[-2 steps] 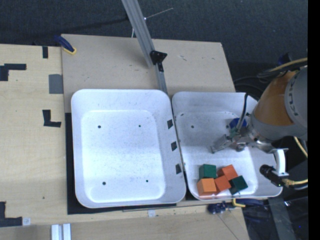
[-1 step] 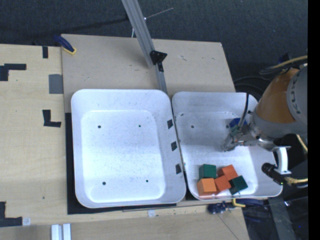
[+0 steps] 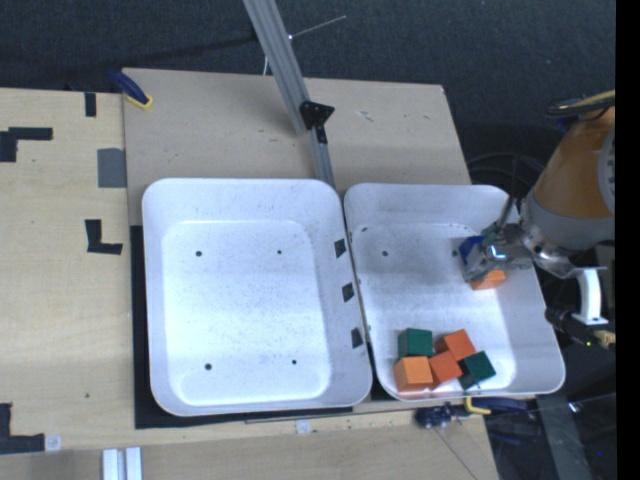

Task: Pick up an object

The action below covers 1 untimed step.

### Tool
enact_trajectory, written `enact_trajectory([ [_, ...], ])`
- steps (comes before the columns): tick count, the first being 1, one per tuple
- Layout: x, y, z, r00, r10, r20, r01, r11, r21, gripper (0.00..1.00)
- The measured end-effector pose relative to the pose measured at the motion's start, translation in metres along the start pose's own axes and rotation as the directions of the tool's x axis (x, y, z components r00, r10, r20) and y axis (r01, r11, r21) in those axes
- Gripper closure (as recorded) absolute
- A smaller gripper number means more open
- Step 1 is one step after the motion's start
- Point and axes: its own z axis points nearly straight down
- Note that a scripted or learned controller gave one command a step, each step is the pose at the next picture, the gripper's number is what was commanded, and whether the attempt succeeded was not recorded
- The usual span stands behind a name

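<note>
The gripper [image 3: 487, 260] is hovering in the right-hand shallow white bin [image 3: 420, 218], a small orange block [image 3: 489, 279] just beneath its fingers. I cannot tell whether they are gripping it, so the pick is looking unfinished.

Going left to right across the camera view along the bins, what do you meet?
Left white bin → right white bin → cluster of green and orange blocks → claw above a small orange block → arm's orange band.

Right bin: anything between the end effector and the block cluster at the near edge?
No. In the camera view, only bare white floor of the right bin lies between the end effector and the block cluster.
</note>
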Motion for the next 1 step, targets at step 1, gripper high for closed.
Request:
enact_trajectory([
  [1, -0.0016, 0.011, -0.0497, 1.0, -0.001, 0.0, 0.001, 1.0, -0.001, 1.0],
])
